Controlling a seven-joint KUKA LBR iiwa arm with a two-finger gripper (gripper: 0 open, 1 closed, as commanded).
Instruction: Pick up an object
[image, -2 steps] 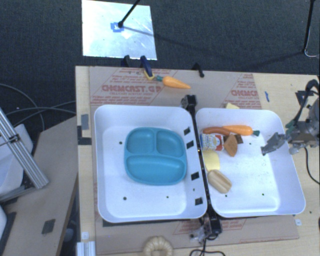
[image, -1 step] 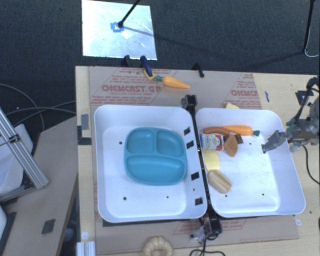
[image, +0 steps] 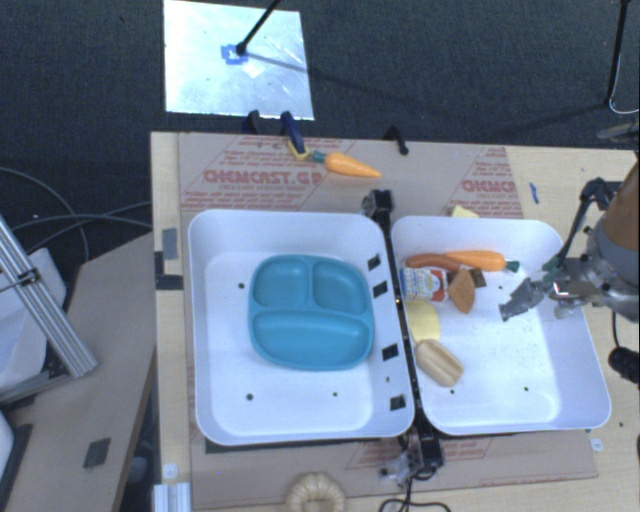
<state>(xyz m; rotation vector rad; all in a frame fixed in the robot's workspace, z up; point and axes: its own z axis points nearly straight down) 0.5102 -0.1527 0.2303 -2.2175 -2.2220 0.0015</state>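
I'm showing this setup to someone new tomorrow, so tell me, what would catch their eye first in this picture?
Probably the big blue divided plastic plate, lying alone in the left white bin. Next, the cluster of toy food along the right white bin's left side, led by an orange toy carrot, with the grey gripper hovering just right of it. A second orange carrot lies on the cardboard behind the bins.
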